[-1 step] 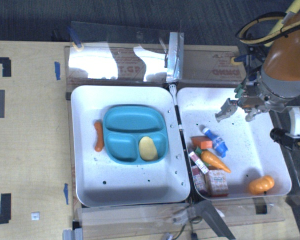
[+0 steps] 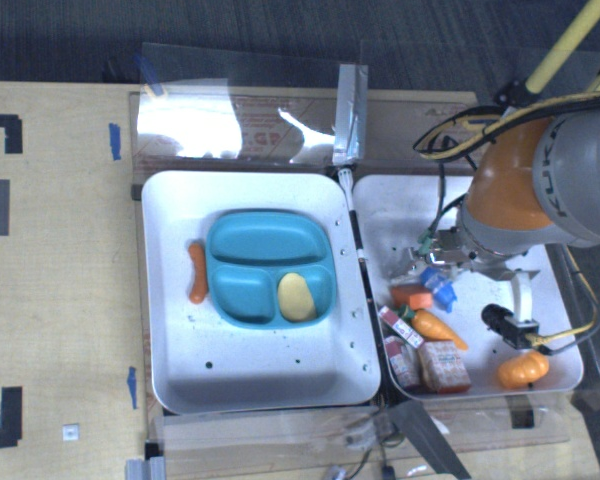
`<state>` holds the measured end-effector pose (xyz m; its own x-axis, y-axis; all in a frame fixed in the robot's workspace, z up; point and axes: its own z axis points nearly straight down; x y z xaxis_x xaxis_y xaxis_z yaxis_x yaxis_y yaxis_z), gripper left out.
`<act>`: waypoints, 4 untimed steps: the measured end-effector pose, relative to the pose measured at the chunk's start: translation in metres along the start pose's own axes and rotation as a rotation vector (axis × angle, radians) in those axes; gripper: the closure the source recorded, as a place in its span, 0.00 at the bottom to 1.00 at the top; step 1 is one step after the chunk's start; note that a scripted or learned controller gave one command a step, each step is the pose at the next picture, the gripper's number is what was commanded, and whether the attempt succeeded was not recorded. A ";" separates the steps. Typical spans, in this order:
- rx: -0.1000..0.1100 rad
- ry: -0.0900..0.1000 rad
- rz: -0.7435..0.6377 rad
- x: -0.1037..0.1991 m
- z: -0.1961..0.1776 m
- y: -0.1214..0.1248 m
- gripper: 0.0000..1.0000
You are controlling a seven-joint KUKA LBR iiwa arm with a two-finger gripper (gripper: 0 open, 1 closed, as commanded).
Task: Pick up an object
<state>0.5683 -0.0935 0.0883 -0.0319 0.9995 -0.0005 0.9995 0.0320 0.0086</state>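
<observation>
My gripper (image 2: 432,261) hangs low over the middle of the right bin (image 2: 380,218), under the grey arm with its orange band. Just below its tip lies a small blue object (image 2: 441,291), with a red-orange block (image 2: 411,296) to its left. I cannot make out whether the blue object is touching the gripper. Nearer the front lie a carrot (image 2: 441,326), a red-and-white packet (image 2: 401,330), a brown box (image 2: 446,366) and a small orange pumpkin (image 2: 523,369).
The left bin (image 2: 170,368) holds a blue divided tray (image 2: 265,248) with a yellow potato-like piece (image 2: 296,297) in its lower right compartment. An orange sausage (image 2: 197,272) lies left of the tray. A clear sheet stands behind the bins.
</observation>
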 end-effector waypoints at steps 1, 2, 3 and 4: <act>0.001 0.000 0.076 0.026 -0.100 0.011 0.00; 0.004 0.000 0.292 -0.008 0.001 -0.014 0.00; 0.000 -0.001 0.295 -0.009 -0.010 -0.013 1.00; 0.001 0.002 0.277 0.043 -0.101 0.023 1.00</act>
